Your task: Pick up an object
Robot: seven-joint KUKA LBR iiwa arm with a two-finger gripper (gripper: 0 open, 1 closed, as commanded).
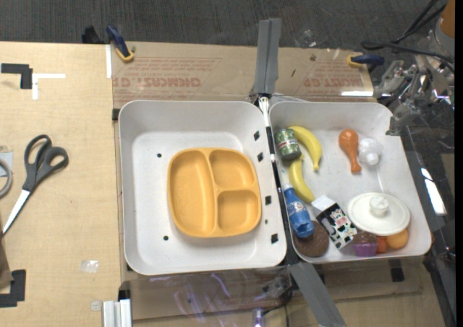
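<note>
Well apart: banana (309, 145), gripper (412, 90).

Scissors (36, 166) on the counter (65, 246) left of 2 bins, blue clamp (119, 42) at cardboard edge (181, 76)

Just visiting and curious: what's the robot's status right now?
Gripper at right bin's far corner, nothing seen held. Bananas, bottle, lid crowd right bin. Yellow tray in left bin.

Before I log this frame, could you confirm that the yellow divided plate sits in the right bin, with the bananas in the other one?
Not quite: the camera view shows the yellow divided plate in the left bin; the bananas lie in the right bin.
</note>
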